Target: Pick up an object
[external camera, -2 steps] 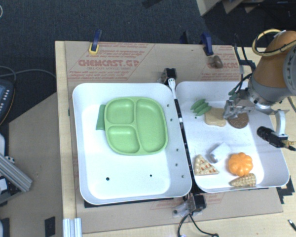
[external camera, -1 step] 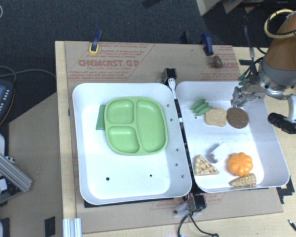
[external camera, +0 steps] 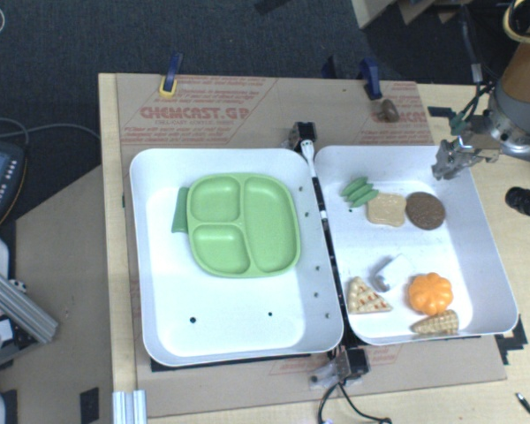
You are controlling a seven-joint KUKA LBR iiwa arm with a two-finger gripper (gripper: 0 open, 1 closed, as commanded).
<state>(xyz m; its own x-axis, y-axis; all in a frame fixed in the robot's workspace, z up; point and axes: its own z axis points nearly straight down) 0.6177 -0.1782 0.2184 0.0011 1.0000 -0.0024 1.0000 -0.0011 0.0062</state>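
Observation:
The right bin (external camera: 479, 256) holds several toy foods: green beans (external camera: 359, 191), a tan bread slice (external camera: 386, 209), a brown round patty (external camera: 425, 210), an orange pumpkin (external camera: 430, 292), a pizza wedge (external camera: 367, 297), a yellow corn piece (external camera: 435, 324) and a small grey piece (external camera: 384, 272). My gripper (external camera: 450, 160) hangs over the bin's far right corner, up and to the right of the patty and apart from it. Nothing shows in its grasp.
The left bin (external camera: 230, 321) holds a green divided plate (external camera: 244, 223). A black and white divider bar (external camera: 316, 210) runs between the bins. Clamps (external camera: 368, 76) sit at the cardboard's far edge, and the arm's wrist (external camera: 512, 117) enters from the right.

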